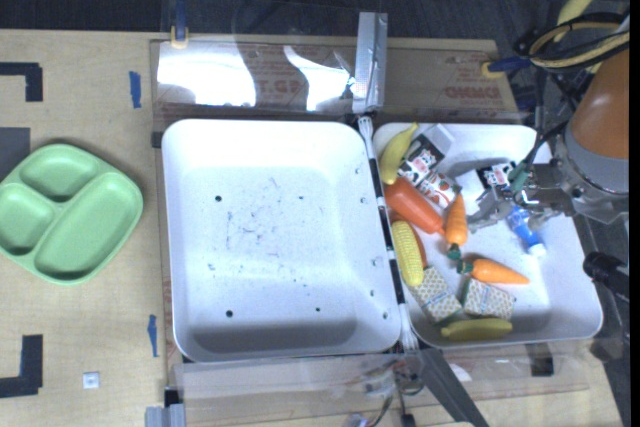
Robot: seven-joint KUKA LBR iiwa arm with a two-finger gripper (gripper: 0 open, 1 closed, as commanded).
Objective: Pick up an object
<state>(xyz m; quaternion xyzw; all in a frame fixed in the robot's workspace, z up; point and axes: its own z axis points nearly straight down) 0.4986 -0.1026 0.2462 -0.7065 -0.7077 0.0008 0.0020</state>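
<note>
The right bin [575,300] holds several toy foods: a yellow banana [397,150], a small printed carton [426,165], a large orange carrot [413,206], a small carrot [455,220], a corn cob [407,253], another carrot [497,271], two checkered packets [433,290] and a green pickle [475,326]. A blue bottle [523,228] lies near the right side. My gripper [497,202] reaches in from the right, low over the bin's middle, just right of the small carrot and left of the blue bottle. Nothing visibly hangs from it.
The left bin [200,150] adjoins the right one along a shared wall. A green divided plate [66,212] sits on the bench at far left. A clear panel [260,65] stands behind the bins. Cables and the arm's body [600,135] crowd the right side.
</note>
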